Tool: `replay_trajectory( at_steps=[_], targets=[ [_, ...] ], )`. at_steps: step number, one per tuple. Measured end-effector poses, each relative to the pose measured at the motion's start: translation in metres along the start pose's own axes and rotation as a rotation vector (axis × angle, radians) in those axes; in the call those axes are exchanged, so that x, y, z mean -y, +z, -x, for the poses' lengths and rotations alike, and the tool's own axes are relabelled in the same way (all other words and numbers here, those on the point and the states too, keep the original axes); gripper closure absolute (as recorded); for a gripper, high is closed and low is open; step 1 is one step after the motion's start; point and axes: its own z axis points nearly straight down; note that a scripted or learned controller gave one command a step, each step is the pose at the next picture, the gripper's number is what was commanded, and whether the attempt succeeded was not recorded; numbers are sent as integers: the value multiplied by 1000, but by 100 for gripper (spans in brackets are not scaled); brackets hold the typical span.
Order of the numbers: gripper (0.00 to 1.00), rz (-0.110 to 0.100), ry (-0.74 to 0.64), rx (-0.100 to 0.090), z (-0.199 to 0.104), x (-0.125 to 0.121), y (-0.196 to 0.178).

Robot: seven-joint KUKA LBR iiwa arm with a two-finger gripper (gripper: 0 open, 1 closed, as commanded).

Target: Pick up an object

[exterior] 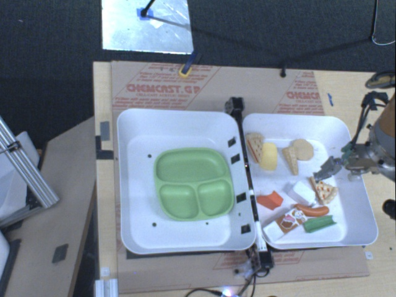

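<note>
The step in hand looks like the approach to a grasp in the right bin, where the toy food lies scattered: a sandwich wedge and a yellow block near the divider, a tan wedge and a round biscuit further right, a white block, a pizza slice, a red piece, a sausage, a green piece and a small printed card. To do it well, I judge the arm should settle on one piece that stands clear of its neighbours, such as the yellow block or the red piece, come down straight over its middle, and close across its narrow side; the pizza slice and white block lie touching or nearly so, which risks a pinch on two things at once. The gripper hangs over the right side of this bin, just above the pizza slice, and nothing is visible between its tips. Whether it is spread or clenched I cannot tell, as it is small and blurred here. The left bin holds a green divided plate, well apart from the arm.
</note>
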Motion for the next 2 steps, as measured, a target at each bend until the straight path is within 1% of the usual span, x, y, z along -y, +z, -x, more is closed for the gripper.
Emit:
replay_trajectory(
  at_steps=[1, 2],
  targets=[
    [0, 11, -3, 3, 0, -2, -5],
    [0, 6, -1, 1, 2, 2, 56]
  ],
)
